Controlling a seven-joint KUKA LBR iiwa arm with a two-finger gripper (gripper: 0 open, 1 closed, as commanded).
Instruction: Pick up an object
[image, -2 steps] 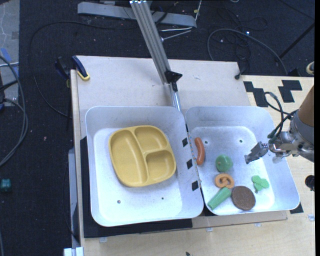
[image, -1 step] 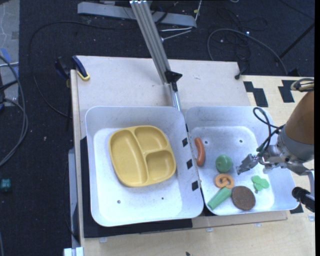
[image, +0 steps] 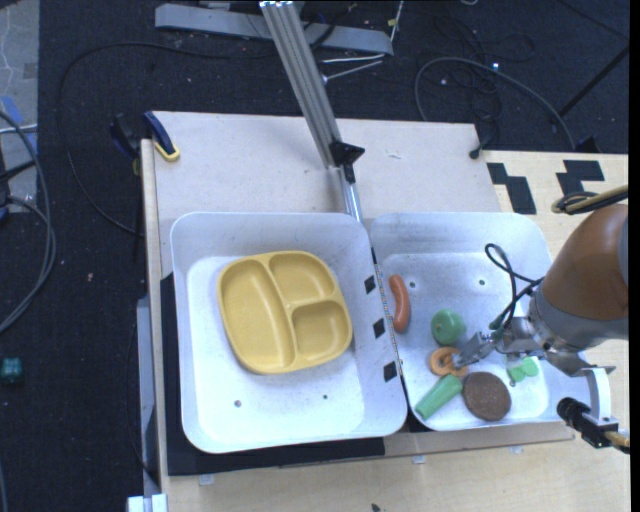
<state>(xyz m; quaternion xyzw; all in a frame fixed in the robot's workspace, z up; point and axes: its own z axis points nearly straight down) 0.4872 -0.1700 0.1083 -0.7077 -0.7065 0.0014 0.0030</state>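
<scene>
- Nearest in the right bin (image: 470, 235) lie a brown round disc (image: 487, 394) and, just to its left, a green cylinder (image: 438, 397) lying tilted against the bin's near-left corner.
- Just beyond them sits an orange ring (image: 445, 361); the hand (image: 472, 347) is low over the bin at the ring's right edge, reaching in from the right. Whether its tips stand apart or together I cannot tell, and nothing is seen clamped between them.
- A small green piece (image: 523, 371) shows right of the hand, partly under the arm.
- A little farther, a green ball-like fruit (image: 448, 326) rests just beyond the ring, and an orange-red sausage (image: 400, 303) lies lengthwise near the bin's left wall.
- The ring looks the likeliest target, being closest to the hand. Judging by its look it is a light, stiff plastic toy, smooth and apt to slip; it would be best taken across its band, one tip inside the hole and one outside.
- The fruit, being round, would probably roll under a glancing touch.
- In the left bin (image: 200, 240) lies a yellow divided plate (image: 285, 310), well apart from the hand.
- Farthest, bare desk (image: 250, 160) runs behind both bins.
</scene>
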